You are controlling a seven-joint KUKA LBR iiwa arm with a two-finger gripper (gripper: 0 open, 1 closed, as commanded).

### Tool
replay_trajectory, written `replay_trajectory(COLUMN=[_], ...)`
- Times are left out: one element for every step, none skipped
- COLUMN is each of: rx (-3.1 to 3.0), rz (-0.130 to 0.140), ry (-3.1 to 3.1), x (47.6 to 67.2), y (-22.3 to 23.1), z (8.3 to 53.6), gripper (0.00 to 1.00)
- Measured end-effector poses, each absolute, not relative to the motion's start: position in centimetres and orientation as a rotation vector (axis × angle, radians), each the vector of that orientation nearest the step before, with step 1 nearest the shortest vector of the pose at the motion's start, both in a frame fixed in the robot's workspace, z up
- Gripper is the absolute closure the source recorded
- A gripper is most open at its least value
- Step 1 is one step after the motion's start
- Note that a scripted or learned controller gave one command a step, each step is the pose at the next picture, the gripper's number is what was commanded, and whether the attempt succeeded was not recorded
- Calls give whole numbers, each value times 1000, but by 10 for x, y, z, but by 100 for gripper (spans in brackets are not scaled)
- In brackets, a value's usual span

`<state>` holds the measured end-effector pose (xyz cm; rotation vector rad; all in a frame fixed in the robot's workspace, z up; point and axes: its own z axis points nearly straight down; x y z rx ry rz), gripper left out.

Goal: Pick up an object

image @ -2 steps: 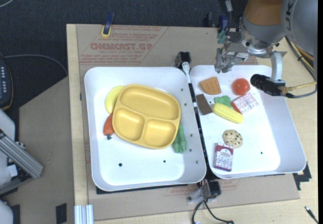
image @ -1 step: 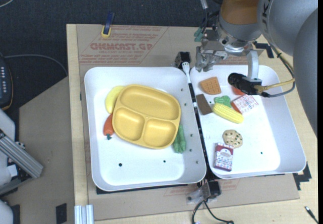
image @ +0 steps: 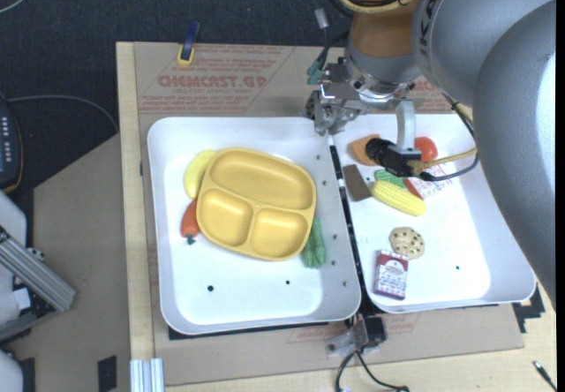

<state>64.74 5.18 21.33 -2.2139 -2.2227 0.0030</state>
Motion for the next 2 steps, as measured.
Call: replay_trajectory(rx=[-2223,-2219], rz=[-1,2], ry=[-2222,-2222], x=[651,642], y=[42,52], z=[217,220], gripper=[100,100])
